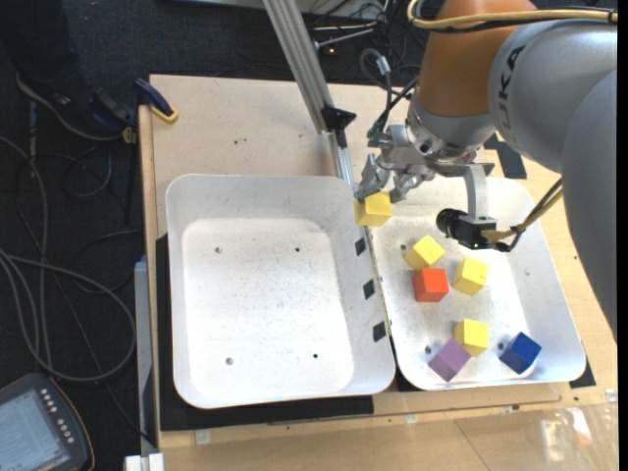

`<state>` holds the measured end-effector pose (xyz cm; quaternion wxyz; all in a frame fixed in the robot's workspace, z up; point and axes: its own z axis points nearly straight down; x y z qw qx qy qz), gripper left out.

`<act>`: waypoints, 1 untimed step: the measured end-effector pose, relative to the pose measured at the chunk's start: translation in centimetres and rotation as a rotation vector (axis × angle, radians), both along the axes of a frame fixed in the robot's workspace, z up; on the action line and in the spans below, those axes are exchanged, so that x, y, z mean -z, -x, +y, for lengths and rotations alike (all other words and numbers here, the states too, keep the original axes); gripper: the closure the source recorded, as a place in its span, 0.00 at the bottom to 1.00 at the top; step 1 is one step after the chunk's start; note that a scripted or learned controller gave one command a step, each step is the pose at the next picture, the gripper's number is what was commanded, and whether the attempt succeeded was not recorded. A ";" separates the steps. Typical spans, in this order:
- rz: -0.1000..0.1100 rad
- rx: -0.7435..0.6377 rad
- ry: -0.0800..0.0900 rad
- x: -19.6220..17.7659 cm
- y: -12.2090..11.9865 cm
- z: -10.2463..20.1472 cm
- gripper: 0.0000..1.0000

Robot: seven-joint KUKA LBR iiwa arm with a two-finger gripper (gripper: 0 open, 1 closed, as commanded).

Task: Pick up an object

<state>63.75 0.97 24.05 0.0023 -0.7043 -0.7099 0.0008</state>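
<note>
**Yellow cube in the fingers, lift under way**

Nearest my camera: the front rim of the left bin (285,392), my landmark for these notes. Its floor carries only specks.

The right bin (559,307), touching the left bin along its right side, has the loose stock: a purple cube (449,359), a blue cube (520,352), a yellow block at the front (473,335), an orange cube (430,285), and two more yellow blocks (426,252) (470,275) further back.

The gripper (377,192) hangs over the far right corner of the left bin, just where the two rims meet. Its fingers look closed round a yellow cube (374,209), which sits between the tips and appears raised off the bins, though I can't judge the height from this slant.

My read: the grasp is made and the step in hand is the lift. Next move calls for a straight rise clear of both rims. The hold looks shallow, at the cube's top edge, so I'd expect a slip if the arm jerks or swings.
</note>
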 end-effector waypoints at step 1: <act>0.000 0.000 0.000 1.3 1.2 5.0 1.00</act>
